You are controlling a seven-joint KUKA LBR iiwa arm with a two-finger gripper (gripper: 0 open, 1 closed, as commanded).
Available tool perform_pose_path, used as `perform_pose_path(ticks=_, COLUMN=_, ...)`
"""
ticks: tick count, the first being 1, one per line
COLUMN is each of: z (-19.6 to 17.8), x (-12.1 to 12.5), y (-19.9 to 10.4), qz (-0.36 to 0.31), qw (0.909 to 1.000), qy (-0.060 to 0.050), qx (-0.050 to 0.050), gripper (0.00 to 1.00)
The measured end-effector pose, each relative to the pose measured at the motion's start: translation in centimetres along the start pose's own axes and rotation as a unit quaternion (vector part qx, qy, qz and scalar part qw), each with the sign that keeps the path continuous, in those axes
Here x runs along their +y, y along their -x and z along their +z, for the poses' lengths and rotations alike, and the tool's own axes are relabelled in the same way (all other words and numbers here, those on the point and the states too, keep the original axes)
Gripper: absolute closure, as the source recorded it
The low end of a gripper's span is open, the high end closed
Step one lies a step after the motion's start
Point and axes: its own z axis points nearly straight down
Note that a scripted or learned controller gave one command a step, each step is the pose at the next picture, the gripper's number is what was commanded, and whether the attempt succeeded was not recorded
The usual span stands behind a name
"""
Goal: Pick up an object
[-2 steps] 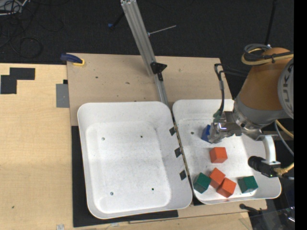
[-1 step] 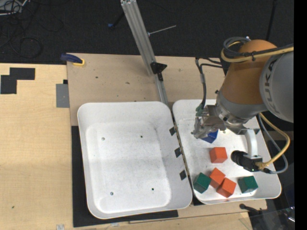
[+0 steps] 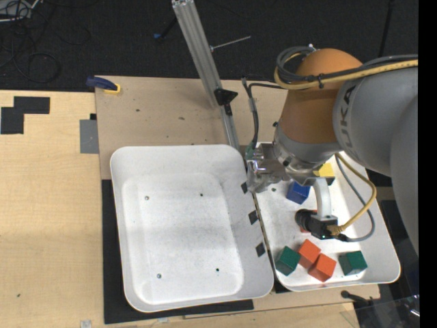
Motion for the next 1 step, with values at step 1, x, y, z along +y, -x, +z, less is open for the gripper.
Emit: perform_pose_path(ticks=1, z=1.02, x=0.05, y=-4.93, qz=0.001, qw=1.0000, qy=-0.001, qx=0.000, gripper=1.00)
